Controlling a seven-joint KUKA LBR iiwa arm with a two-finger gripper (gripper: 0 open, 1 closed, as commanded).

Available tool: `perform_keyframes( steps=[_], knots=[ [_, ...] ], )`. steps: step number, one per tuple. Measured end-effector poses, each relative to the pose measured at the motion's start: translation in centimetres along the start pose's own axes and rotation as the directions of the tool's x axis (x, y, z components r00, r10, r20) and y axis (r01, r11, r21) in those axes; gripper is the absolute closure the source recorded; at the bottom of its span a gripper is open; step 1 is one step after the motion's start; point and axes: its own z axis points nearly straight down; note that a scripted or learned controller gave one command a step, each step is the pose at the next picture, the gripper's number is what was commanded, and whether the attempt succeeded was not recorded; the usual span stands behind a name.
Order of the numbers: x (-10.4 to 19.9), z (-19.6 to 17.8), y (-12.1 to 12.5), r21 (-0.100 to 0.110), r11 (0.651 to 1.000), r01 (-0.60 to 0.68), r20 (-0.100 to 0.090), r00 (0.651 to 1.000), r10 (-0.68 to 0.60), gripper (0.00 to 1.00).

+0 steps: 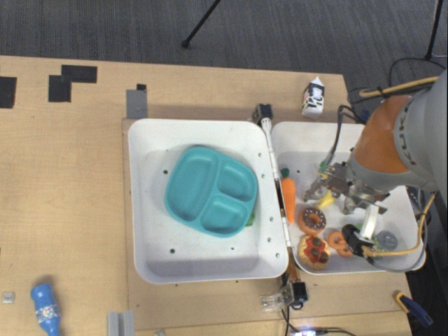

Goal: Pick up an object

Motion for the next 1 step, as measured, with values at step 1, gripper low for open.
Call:
perform_keyframes(
  steps=[1],
  knots=[
    [0.06, -1.14, 0.24, -0.007, 1.0, 0.001, 0.0, 1.0, -0.001, 1.0]
  ],
)
